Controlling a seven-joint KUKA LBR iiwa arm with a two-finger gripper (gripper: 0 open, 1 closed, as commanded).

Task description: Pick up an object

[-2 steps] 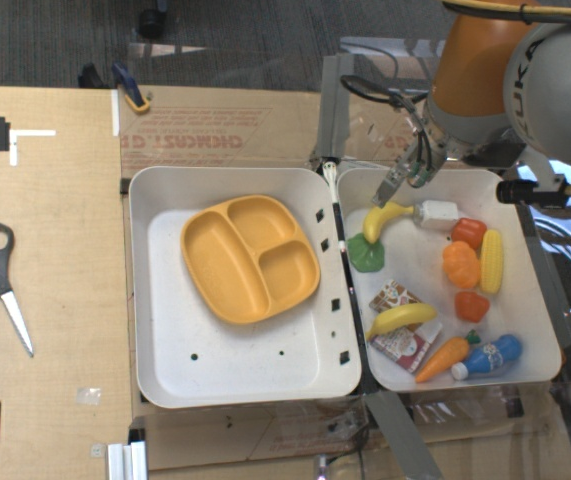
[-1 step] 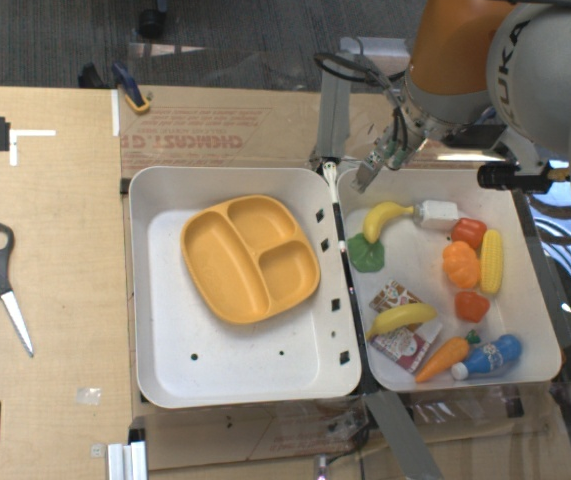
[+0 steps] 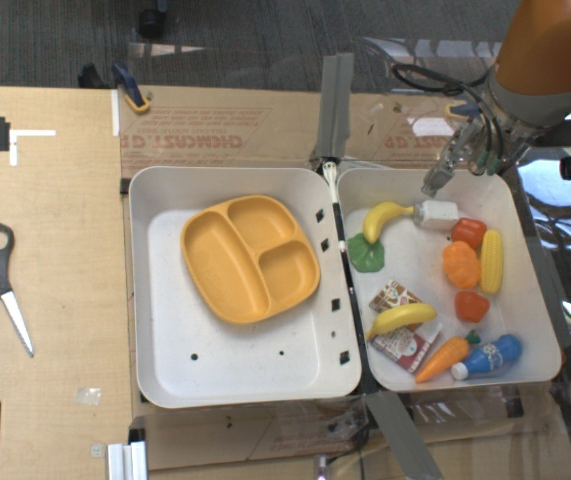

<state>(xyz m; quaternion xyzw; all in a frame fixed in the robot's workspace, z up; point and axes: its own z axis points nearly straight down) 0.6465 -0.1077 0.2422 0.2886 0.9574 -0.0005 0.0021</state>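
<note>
My gripper (image 3: 460,173) hangs over the back edge of the right bin (image 3: 531,268), open, with nothing between its fingers. Just below it in the bin lies a small white block (image 3: 437,211). To the block's left are a yellow banana (image 3: 385,218) and a green piece (image 3: 365,256). A red pepper (image 3: 468,232), an orange (image 3: 460,265), a yellow corn cob (image 3: 491,260) and a red tomato (image 3: 471,306) sit on the right side. Nearer the front lie a second banana (image 3: 402,317) on a snack packet (image 3: 403,342), a carrot (image 3: 440,360) and a blue bottle (image 3: 490,356).
The left bin (image 3: 155,298) holds an orange divided plate (image 3: 252,258). Scissors (image 3: 0,278) lie on the wooden bench at far left. A grey strip (image 3: 333,108) runs back from between the bins. Cables trail behind the right bin.
</note>
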